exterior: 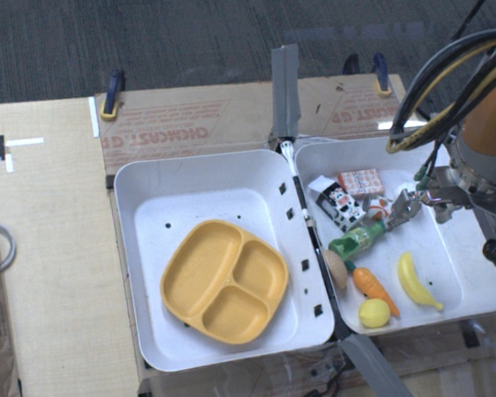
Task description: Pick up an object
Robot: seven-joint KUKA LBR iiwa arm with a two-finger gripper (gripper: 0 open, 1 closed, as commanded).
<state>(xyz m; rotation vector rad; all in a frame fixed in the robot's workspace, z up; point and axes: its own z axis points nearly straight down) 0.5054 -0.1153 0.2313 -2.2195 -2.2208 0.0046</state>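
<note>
My gripper (402, 212) hangs mid-bin in the right bin (471, 306); whether it is parted, I cannot tell. Green bottle (358, 241) lies just beside it, toward the left wall: I should descend squarely across its width.

The grey arm (480, 138) is reaching in from the right, its orange band showing above the wrist, with black cables arching over it. The gripper (401, 211) is pointing leftward and slightly down, low over the right-hand side; its finger spacing is too indistinct to judge.
</note>
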